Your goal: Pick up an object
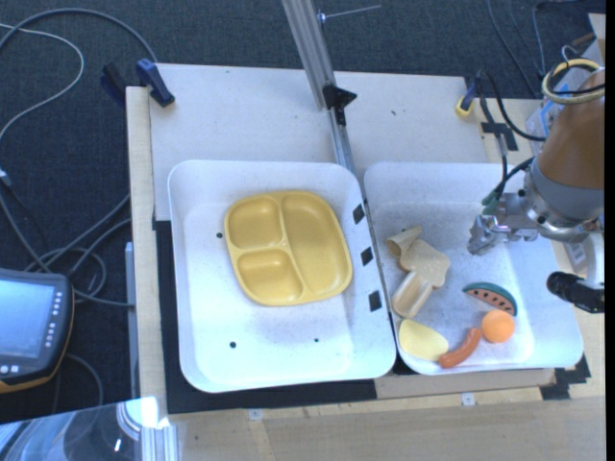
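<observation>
Arm (577, 152): cut off at right edge | tablet screen (29, 329): cut off at left edge

Probably a robotics lab: clamped bench (240, 113), loose cables (38, 41), control pendant (29, 329).

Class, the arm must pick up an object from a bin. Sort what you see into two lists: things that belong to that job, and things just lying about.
Belongs to the job:
hand
bread pieces
watermelon slice
orange ball
sausage
yellow slice
right bin

Just lying about:
yellow divided plate
left bin
blue clamp
</observation>
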### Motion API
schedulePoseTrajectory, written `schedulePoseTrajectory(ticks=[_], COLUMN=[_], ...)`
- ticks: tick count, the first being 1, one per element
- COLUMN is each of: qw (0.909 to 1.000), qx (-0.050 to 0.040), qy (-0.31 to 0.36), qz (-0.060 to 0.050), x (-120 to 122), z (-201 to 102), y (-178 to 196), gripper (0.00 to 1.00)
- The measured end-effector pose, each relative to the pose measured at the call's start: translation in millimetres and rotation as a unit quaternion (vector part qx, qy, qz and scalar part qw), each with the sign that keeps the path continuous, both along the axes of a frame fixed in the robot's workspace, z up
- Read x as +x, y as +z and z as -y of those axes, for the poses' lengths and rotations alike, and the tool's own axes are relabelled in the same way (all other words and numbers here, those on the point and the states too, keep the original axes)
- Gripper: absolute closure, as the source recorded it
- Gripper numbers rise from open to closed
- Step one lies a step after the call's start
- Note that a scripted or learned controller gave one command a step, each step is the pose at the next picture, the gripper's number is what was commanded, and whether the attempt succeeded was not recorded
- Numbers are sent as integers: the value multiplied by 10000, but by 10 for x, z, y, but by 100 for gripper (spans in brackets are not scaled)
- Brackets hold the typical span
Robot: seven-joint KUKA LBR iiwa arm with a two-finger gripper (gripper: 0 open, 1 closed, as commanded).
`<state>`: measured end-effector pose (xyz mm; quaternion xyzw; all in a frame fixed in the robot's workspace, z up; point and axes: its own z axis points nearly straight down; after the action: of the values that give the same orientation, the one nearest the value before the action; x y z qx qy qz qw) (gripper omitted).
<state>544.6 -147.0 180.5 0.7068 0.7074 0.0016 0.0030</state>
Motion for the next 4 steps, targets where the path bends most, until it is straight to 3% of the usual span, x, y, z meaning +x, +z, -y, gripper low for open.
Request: schedulePoseTrajectory(ticks=[1,2,4], qw=[10000,10000,10000], qx=[0,5,21], qy=[5,2,34], qz=[12,-19,-17], x=[3,9,95], z=[-28,-29,-1159], y=[644,621,747], gripper=[100,100,100])
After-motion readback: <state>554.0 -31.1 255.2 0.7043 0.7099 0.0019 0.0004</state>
